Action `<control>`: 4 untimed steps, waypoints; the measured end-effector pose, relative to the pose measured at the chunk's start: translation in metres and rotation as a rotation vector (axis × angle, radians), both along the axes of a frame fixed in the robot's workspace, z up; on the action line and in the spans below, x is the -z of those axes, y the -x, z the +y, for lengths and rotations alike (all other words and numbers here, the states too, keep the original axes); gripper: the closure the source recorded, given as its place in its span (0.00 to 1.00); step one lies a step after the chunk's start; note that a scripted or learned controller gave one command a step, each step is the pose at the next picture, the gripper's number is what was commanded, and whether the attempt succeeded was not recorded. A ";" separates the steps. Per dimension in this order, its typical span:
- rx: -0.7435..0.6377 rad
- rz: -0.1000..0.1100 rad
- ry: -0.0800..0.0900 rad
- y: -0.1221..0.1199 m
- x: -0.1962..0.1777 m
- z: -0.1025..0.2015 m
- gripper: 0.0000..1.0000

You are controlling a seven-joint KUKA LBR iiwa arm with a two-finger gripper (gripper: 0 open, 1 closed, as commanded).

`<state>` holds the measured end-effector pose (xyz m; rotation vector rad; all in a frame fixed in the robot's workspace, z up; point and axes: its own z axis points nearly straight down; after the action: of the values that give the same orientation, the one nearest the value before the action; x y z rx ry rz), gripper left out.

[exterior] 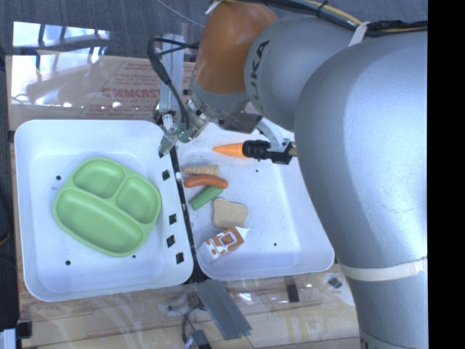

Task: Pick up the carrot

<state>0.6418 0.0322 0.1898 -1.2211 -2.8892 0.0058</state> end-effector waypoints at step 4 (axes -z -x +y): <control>0.394 -0.008 -0.003 0.054 -0.060 0.158 1.00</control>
<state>0.5878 0.1903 0.2494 -1.7661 -2.5988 -0.0047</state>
